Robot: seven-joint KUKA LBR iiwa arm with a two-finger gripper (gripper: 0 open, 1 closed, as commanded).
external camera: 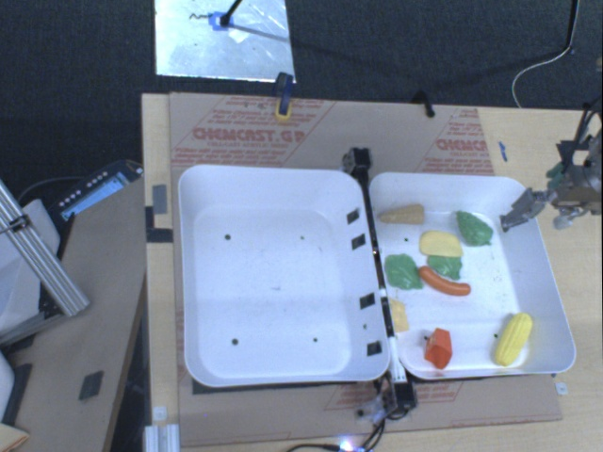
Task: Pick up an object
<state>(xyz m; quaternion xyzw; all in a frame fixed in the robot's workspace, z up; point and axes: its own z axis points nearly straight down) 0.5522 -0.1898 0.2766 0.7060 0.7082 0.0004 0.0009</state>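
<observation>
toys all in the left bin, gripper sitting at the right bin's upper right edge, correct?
Not quite: the toys are in the right bin, not the left one. The camera view shows the corn, sausage and the other pieces there, while the left bin shows bare white floor. The gripper is at the right bin's upper right edge, as you said.

Two bins sit side by side on the table. Right bin holds the objects: corn nearest the front right corner, sausage central, bread piece at the back left. Left bin adjoins it.
</observation>
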